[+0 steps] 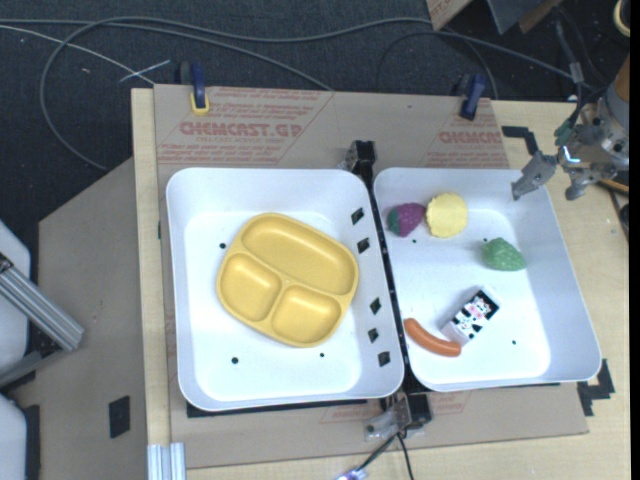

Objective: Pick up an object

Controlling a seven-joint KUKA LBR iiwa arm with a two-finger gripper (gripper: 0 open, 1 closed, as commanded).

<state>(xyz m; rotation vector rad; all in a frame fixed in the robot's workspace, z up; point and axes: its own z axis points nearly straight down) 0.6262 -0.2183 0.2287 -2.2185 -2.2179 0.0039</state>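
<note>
The right bin (560, 298) holds several small objects. A purple lump (405, 218) touches a yellow ball (447, 214) near the far side, with a green lump (502, 255) a little nearer and to the right. A black-and-white block (473, 315) and an orange sausage shape (432, 337) lie close together near the front. My gripper (553, 180) hangs over the bin's far right corner, open, with nothing between its fingers. It is up and to the right of the green lump.
The left bin (190, 268) holds a yellow divided plate (288, 278). Black clips line the seam between the bins (372, 268). Blue clamps (199, 86) hold the board at the back. Cables trail across the dark floor behind.
</note>
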